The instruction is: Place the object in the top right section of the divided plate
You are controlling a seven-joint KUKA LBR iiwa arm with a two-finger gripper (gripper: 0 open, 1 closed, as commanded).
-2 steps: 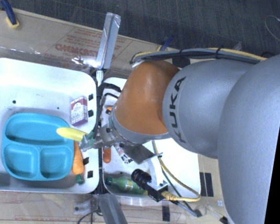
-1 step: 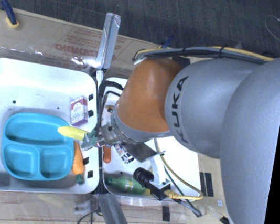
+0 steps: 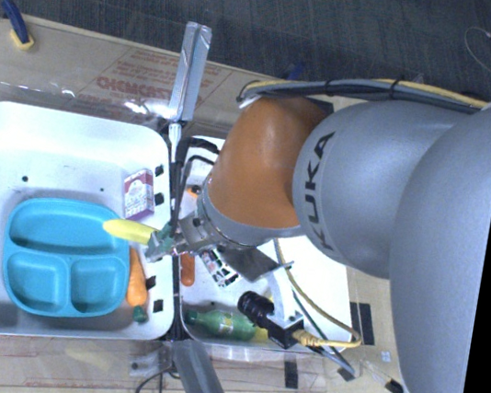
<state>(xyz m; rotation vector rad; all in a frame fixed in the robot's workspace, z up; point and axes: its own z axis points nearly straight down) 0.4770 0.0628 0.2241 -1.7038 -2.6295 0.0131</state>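
Grey arm with orange band (image 3: 259, 170) is crossing over right bin | my fingers (image 3: 161, 242) are pinching long yellow banana-like object (image 3: 128, 231) by its right end | it is lying crosswise over blue divided plastic plate (image 3: 61, 267), pointing left above top-right section

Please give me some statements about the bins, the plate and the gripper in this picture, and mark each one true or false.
1. The blue plate lies in the left bin. True.
2. The carrot lies in a plate section. False: it lies in the bin, beside the plate's right edge.
3. A yellow object is between the fingers of the gripper. True.
4. The green bottle is in the left bin. False: it lies in the right bin.
5. The yellow object is at the plate's upper right edge. True.
6. The small purple box is on the plate. False: it lies in the bin, above the plate.
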